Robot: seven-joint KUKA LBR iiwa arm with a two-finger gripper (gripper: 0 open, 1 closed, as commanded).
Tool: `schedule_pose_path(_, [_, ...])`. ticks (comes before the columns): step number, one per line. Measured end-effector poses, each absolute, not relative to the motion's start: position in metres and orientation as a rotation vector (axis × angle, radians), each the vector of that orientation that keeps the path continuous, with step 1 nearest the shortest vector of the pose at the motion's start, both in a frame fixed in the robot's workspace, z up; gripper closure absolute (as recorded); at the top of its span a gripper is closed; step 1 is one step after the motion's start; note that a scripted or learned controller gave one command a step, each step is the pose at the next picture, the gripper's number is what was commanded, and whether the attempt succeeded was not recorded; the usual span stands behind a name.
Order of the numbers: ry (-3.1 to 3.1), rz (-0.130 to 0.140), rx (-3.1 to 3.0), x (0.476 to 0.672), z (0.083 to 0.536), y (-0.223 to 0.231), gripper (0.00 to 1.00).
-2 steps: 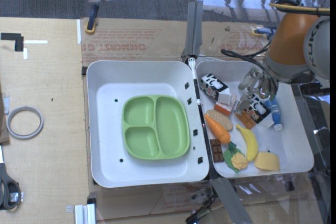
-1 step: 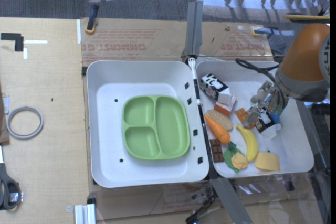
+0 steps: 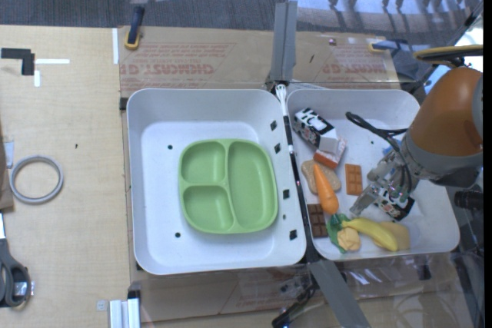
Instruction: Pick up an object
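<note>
Left bin [image 3: 146, 188] holds green divided tray [image 3: 228, 186], roughly centred. Arm [image 3: 450, 130] reaches into right bin [image 3: 430, 230] from the right. Gripper [image 3: 380, 192] low over near-right part of the bin, just above banana [image 3: 380, 233]; fingers' state: can't tell. Carrot [image 3: 326, 190] left of gripper, near bin divider.

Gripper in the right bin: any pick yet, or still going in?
Done: the arm has reached into the right bin, with the gripper low among the toys, just above the banana and right of the carrot. In hand: nothing visibly between the fingers; whether they are open or shut can't be told. Left: grasp and lift. The green tray in the left bin holds nothing.
</note>
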State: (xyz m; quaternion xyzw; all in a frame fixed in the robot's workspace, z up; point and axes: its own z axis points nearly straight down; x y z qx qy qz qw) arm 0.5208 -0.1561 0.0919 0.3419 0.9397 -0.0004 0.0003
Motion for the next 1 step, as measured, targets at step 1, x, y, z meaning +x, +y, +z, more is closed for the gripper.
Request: schedule_pose_path(1, [2.937,-0.001,1.091,0.4799,0.0934,-0.223,0.0])
